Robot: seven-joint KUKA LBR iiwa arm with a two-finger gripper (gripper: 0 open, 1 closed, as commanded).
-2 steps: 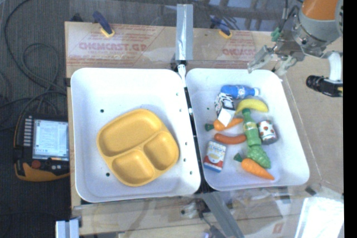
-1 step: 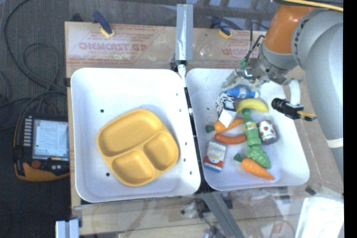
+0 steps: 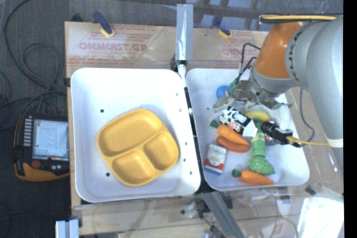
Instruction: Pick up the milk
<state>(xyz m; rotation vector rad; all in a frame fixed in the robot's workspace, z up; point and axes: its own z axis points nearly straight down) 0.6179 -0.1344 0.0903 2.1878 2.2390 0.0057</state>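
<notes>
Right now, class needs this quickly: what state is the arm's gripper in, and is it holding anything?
Gripper: cannot be told; it sits low in the right bin, just above the black-and-white milk carton, by the carrot.

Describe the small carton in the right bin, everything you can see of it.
The small carton is a box that looks like printed card, white on its upper part with an orange-red band low down and a bluish patch on the face; its print is too small to read. It lies tilted on the floor of the right bin, near the bin's left wall. An orange carrot lies just above it, close to or touching its top corner. The gripper is apart from it, higher in the bin.
</notes>
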